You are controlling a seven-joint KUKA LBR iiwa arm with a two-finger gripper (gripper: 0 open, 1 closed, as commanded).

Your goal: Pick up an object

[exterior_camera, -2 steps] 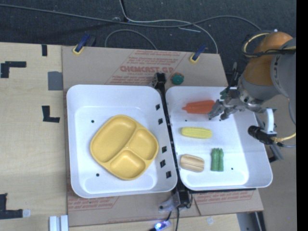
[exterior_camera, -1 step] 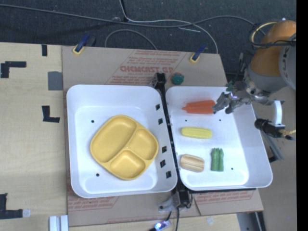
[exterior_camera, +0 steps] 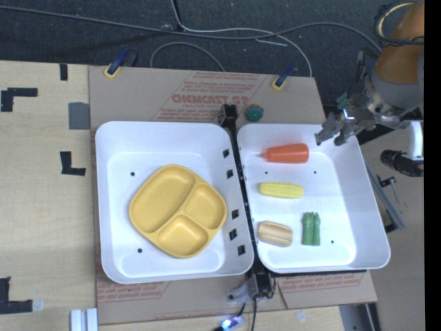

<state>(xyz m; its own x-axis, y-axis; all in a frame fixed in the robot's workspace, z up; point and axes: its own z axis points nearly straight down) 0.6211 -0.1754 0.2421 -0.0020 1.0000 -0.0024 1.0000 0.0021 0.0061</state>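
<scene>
The right bin (exterior_camera: 358,205) holds an orange carrot (exterior_camera: 286,154) at the back, a yellow corn cob (exterior_camera: 280,190) in the middle, a tan bread roll (exterior_camera: 275,234) at the front left and a green asparagus bundle (exterior_camera: 311,228) at the front right. My gripper (exterior_camera: 335,131) hangs at the bin's back right corner, just right of the carrot and apart from it. Its two fingers are spread with nothing between them.
The left bin (exterior_camera: 117,178) holds a yellow sectioned plate (exterior_camera: 178,210). A small teal object (exterior_camera: 255,112) lies on the cardboard behind the bins. Cables run across the dark floor at the back.
</scene>
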